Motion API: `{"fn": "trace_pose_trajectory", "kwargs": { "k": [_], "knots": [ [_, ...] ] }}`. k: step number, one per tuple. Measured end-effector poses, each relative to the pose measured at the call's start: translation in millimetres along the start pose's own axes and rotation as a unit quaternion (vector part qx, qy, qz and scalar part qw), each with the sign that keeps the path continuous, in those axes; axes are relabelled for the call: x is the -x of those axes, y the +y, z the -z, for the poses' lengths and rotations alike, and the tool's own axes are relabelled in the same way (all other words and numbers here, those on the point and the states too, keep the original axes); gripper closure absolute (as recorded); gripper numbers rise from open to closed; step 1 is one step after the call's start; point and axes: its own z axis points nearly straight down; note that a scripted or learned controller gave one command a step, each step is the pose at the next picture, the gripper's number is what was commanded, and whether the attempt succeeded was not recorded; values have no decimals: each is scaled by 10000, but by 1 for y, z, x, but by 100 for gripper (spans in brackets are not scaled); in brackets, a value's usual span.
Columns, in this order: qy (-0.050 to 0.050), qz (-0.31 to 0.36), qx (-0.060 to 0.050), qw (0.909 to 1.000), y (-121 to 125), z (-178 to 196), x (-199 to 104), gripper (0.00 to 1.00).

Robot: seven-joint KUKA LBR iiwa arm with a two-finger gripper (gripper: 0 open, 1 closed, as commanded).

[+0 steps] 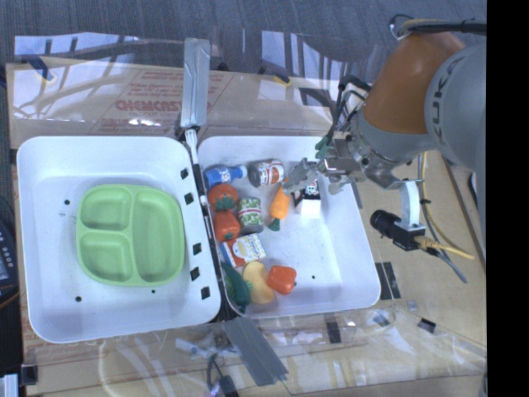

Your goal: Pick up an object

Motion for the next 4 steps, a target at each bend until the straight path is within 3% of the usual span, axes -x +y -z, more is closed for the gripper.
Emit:
{"fn": "trace_pose_trajectory", "kwargs": {
  "k": [1,2,3,4],
  "knots": [
    [-1,-70,-21,10000,35,-92,43,0],
    [-35,301,120,9995,52,-136,60,0],
    [-89,38,208,9997,48,-139,71,0],
    [-15,-120,33,9999,39,-156,57,0]
  ]
}}
